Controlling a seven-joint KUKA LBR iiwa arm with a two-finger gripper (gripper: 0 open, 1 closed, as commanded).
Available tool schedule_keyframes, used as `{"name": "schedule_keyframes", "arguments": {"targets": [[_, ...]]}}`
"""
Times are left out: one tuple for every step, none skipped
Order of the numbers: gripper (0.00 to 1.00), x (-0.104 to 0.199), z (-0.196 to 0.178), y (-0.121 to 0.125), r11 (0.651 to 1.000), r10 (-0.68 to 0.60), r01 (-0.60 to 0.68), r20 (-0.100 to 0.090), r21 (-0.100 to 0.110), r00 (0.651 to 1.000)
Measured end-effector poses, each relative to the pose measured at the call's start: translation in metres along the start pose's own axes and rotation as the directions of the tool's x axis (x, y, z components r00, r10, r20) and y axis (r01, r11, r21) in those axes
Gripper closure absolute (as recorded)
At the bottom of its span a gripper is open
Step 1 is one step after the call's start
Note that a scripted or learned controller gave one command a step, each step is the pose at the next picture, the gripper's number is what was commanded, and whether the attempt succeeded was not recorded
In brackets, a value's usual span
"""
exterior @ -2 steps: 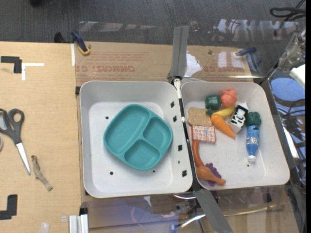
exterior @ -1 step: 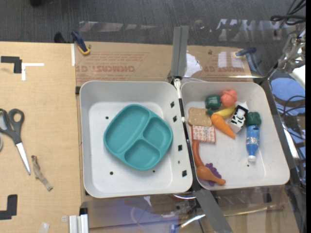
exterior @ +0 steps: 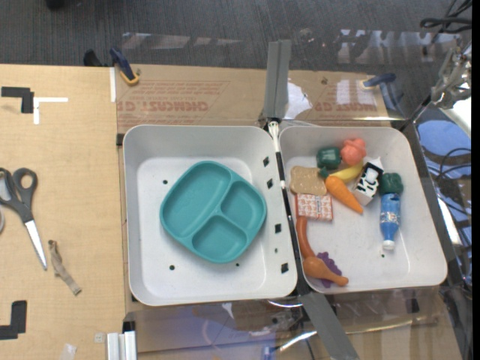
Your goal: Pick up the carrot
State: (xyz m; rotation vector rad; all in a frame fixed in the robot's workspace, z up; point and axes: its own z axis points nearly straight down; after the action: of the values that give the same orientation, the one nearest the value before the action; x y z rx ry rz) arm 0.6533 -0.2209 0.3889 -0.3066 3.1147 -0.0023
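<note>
Orange carrot (exterior: 344,192) — top under banana (exterior: 345,174)

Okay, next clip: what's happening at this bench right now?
Nothing is being handled at this moment. The carrot lies in the right bin, packed among other toy foods: a banana just above it and a small blue bottle to its right. The left bin holds a teal divided plate. Scissors lie on the bench beside the bins.

Your bins (exterior: 142,201): smooth white plastic, faint sheen. Teal tray (exterior: 214,211): matt plastic. Carrot (exterior: 343,192): smooth orange plastic, slight gloss. Blue bottle (exterior: 388,221): shiny plastic. Table (exterior: 60,201): matt brown cardboard. Scissors (exterior: 26,212): grey handles, bright metal blades.
</note>
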Motion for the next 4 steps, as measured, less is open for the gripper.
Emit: {"name": "schedule_keyframes", "arguments": {"targets": [[1.0, -0.002, -0.01, 0.0, 1.0, 0.0, 0.0, 0.006, 0.001, 1.0], [1.0, -0.007, -0.001, -0.001, 0.935, -0.355, 0.355, -0.004, -0.004, 0.935], [1.0, -0.009, -0.011, -0.001, 0.935, -0.353, 0.353, 0.002, -0.002, 0.935], [1.0, 0.005, -0.025, 0.001, 0.79, -0.613, 0.613, -0.002, -0.006, 0.79]]}}
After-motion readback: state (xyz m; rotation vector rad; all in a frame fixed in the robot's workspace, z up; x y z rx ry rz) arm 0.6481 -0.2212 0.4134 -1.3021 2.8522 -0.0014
